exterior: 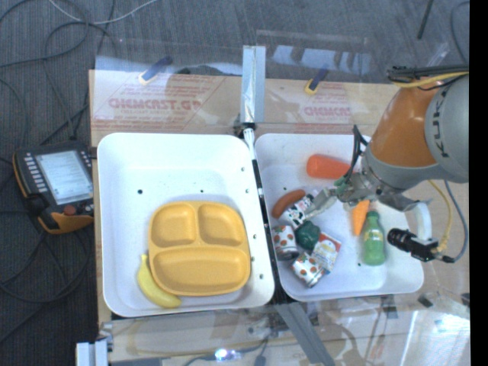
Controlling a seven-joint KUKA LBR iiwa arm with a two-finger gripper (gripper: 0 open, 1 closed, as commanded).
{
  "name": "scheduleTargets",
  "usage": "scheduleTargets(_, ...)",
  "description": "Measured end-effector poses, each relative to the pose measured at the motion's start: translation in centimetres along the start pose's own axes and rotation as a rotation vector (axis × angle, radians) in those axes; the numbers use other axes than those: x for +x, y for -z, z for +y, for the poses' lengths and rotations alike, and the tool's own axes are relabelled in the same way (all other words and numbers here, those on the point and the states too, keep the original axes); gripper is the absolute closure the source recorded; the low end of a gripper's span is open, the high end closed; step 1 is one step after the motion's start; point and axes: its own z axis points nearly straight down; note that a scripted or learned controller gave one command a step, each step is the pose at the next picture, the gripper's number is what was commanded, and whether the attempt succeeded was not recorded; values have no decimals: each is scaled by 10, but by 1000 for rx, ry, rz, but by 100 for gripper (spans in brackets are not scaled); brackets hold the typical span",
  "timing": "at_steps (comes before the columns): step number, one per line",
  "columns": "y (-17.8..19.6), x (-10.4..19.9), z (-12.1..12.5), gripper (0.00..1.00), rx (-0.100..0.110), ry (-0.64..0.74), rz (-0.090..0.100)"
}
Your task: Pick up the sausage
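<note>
Sausage point(289, 202) lies at right bin's point(396, 280) left wall, free; gripper point(326, 201) just beside it (finger state: cannot tell); risk: crowding cans point(293, 239) and wall could block fingers, causing miss.

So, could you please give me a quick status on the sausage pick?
End effector low in right bin. Sausage loose beside it, ungrasped. Green bottle close by.

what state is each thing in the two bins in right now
sausage: lying flat in right bin, not held
gripper: low, just right of the sausage
yellow plate: flat in left bin
banana: lying against the plate
green bottle: lying down
carrot: lying by the bottle
</note>
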Motion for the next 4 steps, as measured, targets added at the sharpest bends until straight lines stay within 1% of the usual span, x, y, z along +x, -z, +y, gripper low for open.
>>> scheduleTargets(1, -58, -26, 90, 0, 10, 47, 6)
scheduleTargets(2, -59, -23, 102, 0, 58, 218, -5)
scheduleTargets(3, -49, -23, 105, 100, 46, 222, -11)
scheduleTargets(4, 76, 32, 127, 100, -3, 423, -4)
